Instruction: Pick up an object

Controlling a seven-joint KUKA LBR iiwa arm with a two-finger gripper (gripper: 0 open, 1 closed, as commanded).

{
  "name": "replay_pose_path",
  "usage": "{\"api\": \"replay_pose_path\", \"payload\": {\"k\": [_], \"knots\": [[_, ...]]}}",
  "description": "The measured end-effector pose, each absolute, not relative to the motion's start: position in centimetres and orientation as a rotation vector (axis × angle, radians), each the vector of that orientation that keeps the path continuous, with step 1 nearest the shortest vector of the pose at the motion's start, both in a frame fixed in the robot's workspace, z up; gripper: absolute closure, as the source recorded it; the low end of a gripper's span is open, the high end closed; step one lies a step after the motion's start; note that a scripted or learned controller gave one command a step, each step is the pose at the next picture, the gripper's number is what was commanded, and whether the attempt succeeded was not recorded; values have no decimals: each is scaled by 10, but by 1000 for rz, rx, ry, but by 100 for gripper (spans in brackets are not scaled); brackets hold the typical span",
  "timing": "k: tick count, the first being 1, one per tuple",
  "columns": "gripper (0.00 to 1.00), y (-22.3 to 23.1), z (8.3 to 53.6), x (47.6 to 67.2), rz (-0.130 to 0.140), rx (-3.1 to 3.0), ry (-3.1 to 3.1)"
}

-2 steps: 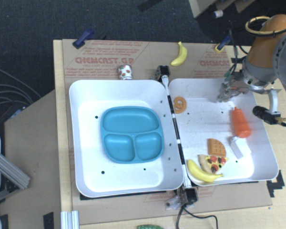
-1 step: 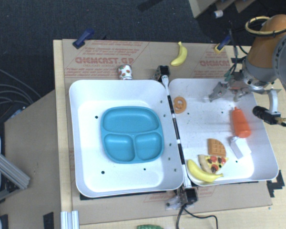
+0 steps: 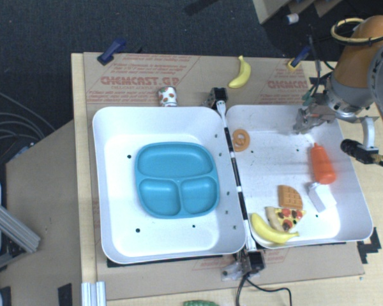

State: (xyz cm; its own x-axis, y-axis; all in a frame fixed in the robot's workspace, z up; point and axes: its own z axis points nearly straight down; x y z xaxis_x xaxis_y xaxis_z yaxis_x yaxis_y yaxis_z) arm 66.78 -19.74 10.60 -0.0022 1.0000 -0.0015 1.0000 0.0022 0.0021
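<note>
Two white bins sit on the tabletop (image 3: 147, 75). Tool (image 3: 302, 121) over right bin (image 3: 351, 203); its state cannot be told.

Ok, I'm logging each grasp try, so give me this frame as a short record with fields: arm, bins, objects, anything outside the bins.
arm: gripper low over the far part of the right bin, nothing seen between its fingers
left bin: blue divided plate
right bin: ring pretzel, orange carrot, waffle, pizza slice, banana, small white block
outside bins: second banana and small spotted item on the board beyond them
</note>
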Motion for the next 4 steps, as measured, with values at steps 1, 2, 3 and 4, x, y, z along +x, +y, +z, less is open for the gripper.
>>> {"api": "replay_pose_path", "payload": {"k": [1, 2, 3, 4], "knots": [[0, -197, 106, 668, 0, 2217, 2222], [0, -166, 85, 666, -1, 2222, 2225], [100, -166, 95, 667, 1, 2221, 2223], [0, -166, 95, 667, 1, 2221, 2223]]}}
